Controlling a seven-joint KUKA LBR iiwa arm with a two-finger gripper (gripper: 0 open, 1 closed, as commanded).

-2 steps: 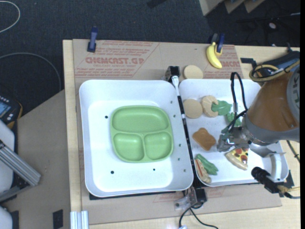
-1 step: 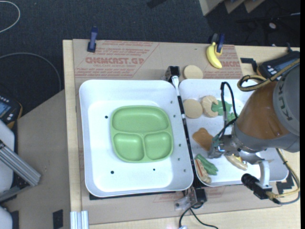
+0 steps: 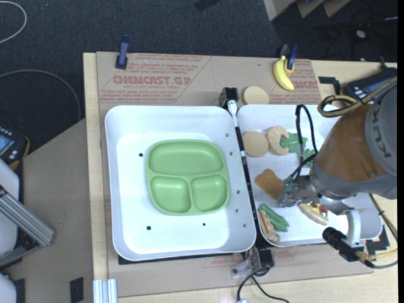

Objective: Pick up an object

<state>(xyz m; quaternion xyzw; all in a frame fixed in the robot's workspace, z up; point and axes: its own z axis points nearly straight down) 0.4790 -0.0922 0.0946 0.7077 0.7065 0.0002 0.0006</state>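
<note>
The gripper (image 3: 291, 193) was low in the right bin (image 3: 252, 115), mostly hidden under the grey wrist and orange band of the arm (image 3: 353, 156); I could not tell how its grasp stood or whether it had hold of anything. It sat just beside a brown toy piece (image 3: 270, 182), close to the bin's left wall. A pale, curved item (image 3: 314, 212) poked out from under the wrist, too covered to name. At the bin's near-left corner lay a toy sandwich with green filling (image 3: 271, 221), partly cut off by the rim. Farther back, by the left wall, a tan round disc (image 3: 255, 143) touched a beige cookie-like piece (image 3: 276, 137) with a small green toy (image 3: 291, 143) against it. The bin's right half was hidden by the arm.

The left bin (image 3: 120, 169) held a green three-compartment plate (image 3: 187, 175) near its middle.

On the bench, behind the right bin's far edge, rested another tan disc (image 3: 255, 95) and a toy banana (image 3: 283, 74).
</note>
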